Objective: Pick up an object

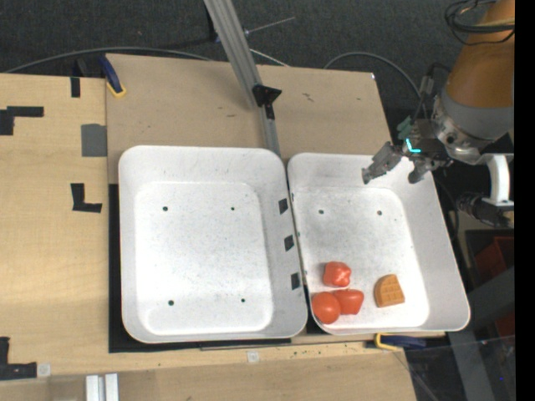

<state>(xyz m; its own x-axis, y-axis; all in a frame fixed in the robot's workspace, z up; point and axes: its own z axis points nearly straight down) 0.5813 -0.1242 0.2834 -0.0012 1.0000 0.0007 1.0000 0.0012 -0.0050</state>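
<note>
So the gripper (399, 165) is sitting up over the far right corner of the right bin (435, 224), fingers spread apart with nothing between them. The two fingers (378, 164) look like dark grey metal prongs angled down and left, and there's a small teal light glowing on the wrist block just above them. The arm (481, 65) behind it is smooth, rounded, with that orange band and a grey collar.

The stuff to pick is all bunched at the near end of the right bin, well away from the gripper. There's a red rounded lump (337, 274), kind of glossy like plastic toy food, and just near of it a bigger red piece (337, 304) that looks like two lobes stuck together, pressed up against the bin's left wall. To the right of those, apart from them, is an orange-tan block (389, 291) with a ridged, waffle-ish surface.

Both bins are shallow white trays with rounded corners and a speckled, scuffed finish. The left bin (134, 224) has four small dark holes in its floor. The bench (184, 98) is plain tan board with black tape marks out left. No readable writing anywhere that I can make out.
</note>
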